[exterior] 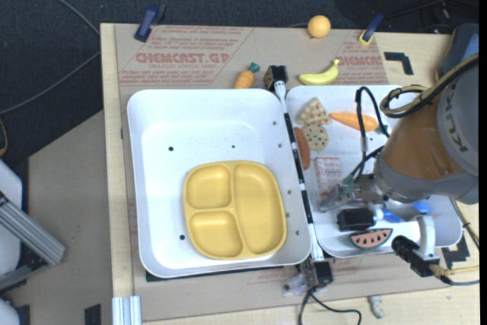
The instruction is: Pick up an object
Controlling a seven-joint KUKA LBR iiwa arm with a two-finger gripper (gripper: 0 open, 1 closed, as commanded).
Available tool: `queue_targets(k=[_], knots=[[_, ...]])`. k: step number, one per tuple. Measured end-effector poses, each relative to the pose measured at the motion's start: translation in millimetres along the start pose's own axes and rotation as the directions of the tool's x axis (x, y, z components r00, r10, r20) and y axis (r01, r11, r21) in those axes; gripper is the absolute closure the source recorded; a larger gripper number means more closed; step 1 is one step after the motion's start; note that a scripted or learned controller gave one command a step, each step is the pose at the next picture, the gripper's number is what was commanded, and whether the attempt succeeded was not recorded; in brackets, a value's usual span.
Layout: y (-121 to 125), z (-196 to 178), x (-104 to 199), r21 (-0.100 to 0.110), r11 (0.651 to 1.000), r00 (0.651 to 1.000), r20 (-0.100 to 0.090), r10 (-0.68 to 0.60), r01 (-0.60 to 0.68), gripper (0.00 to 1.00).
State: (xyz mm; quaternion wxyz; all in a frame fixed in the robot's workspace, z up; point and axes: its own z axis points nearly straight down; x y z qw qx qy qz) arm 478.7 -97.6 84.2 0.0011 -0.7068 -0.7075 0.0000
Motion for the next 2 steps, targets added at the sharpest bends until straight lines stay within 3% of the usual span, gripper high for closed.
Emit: queue_targets(k=[1, 2], knots=[[0.2, -0.1, -14.9, -0.002, 1.0, 1.0, 0.002, 0.001, -0.001, 0.0], [0.2, -0.1, -6.6, -0.001, 1.0, 1.0, 0.001, 0.0, 0.0, 0.0]])
